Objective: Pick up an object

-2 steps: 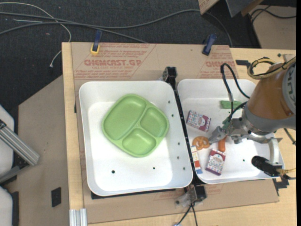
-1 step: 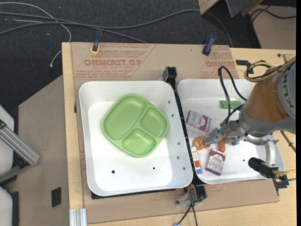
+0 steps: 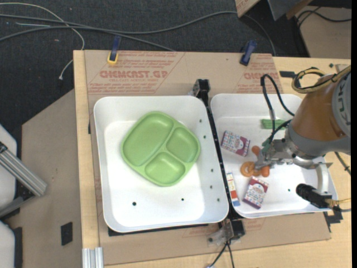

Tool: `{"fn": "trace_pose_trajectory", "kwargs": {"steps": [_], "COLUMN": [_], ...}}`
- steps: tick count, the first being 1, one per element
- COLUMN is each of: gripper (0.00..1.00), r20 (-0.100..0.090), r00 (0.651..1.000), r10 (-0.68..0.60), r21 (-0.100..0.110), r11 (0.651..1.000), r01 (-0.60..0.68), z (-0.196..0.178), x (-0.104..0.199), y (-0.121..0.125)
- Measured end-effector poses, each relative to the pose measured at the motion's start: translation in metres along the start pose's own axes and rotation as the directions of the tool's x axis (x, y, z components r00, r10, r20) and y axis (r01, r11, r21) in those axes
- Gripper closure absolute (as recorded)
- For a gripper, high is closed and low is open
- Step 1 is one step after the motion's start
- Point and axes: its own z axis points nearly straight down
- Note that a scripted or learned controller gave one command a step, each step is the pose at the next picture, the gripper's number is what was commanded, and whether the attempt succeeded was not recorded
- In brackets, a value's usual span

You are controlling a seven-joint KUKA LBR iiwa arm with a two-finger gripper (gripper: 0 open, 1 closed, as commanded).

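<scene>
My gripper (image 3: 263, 159) is down in the right bin (image 3: 245, 106), at its middle, reaching in from the right. It sits right against an orange object (image 3: 247, 168), which lies partly under its tip. A pink and white carton (image 3: 235, 143) lies just to its left. A red and white carton (image 3: 256, 194) lies just below it. A narrow white tube (image 3: 231, 187) rests along the bin's left wall. A small green item (image 3: 269, 124) shows behind the arm.
The left bin (image 3: 111, 205) holds a green divided plate (image 3: 160, 148) near its middle. The arm's grey and orange body (image 3: 321, 119) covers the right side of the right bin. Black cables (image 3: 271, 96) loop over that bin's far edge.
</scene>
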Motion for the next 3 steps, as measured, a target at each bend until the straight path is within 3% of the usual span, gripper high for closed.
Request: {"fn": "trace_pose_trajectory", "kwargs": {"steps": [3], "gripper": [1.00], "r20": [0.007], "r00": [1.000], "r10": [-0.002], "r21": [-0.001], "r11": [1.000], "r01": [0.002], "z": [-0.164], "x": [0.007], "y": [-0.001]}}
